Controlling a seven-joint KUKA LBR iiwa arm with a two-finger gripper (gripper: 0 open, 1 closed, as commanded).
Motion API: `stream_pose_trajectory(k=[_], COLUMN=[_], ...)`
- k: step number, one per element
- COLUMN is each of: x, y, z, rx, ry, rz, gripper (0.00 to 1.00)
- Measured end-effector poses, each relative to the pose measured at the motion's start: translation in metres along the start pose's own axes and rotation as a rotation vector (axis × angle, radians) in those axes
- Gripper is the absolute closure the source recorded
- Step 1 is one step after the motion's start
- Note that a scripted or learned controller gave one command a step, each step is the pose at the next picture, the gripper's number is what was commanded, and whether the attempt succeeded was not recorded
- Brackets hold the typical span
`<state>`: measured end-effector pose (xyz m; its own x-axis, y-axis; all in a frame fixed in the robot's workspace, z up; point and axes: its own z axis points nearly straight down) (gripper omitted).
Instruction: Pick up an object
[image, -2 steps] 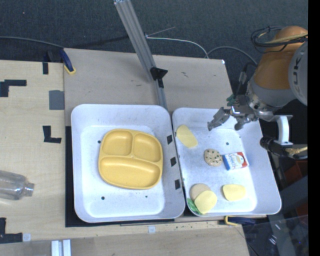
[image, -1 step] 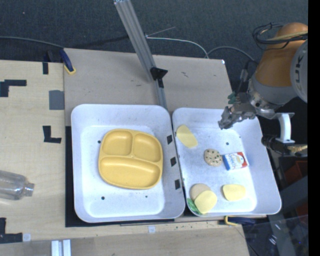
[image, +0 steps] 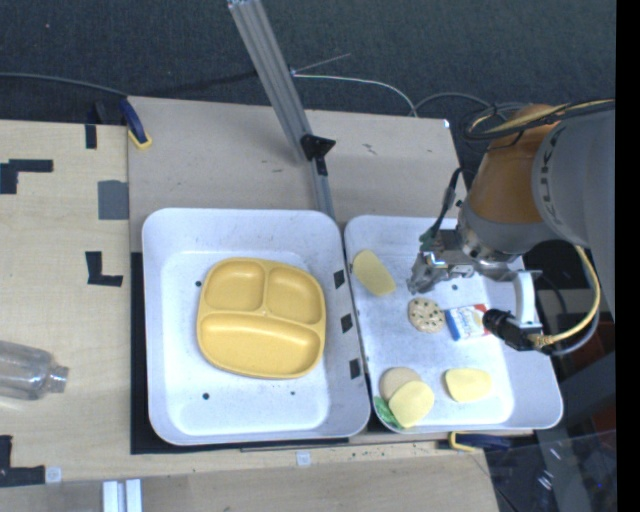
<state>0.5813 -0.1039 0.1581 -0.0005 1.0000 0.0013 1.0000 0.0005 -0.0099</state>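
1. White bins sit side by side on the bench: the left bin (image: 165, 300) fills the middle of the frame, and the right bin (image: 535, 400) lies at right centre.
2. A yellow tray (image: 262, 317) with three compartments lies flat in the left bin, near its centre.
3. The grey arm (image: 555, 175), with its orange band (image: 505, 185), reaches in from the upper right of the frame.
4. The gripper (image: 428, 282) hangs over the upper middle of the right bin, pointing down and left.
5. Nothing shows between its fingers; whether they are spread or closed cannot be told from this angle.
6. A cookie (image: 426, 316) lies on the bin floor just below the gripper, close to it but apart.
7. A yellow wedge (image: 374, 272) lies to the left of the gripper, near the bin's upper left wall.
8. A small red, white and blue packet (image: 466, 322) lies just right of the cookie.
9. At the bin's lower edge sit a beige round piece (image: 397, 380), a yellow piece (image: 413, 402) overlapping it, and another yellow piece (image: 468, 384) to their right.
10. A clear bottle (image: 25, 372) lies on its side at the far left of the frame, on the wooden bench (image: 60, 290).
11. A metal rail (image: 275, 70) slants down from the top centre toward the gap between the bins.
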Motion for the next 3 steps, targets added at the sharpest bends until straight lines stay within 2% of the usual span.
stream_pose_trajectory(k=[2,3], x=[-0.026,-0.064], y=[0.084,0.022], z=[0.029,0.066], rx=[-0.011,-0.001], ry=[-0.001,-0.002], rz=[-0.003,0.005], gripper=[1.00,1.00])
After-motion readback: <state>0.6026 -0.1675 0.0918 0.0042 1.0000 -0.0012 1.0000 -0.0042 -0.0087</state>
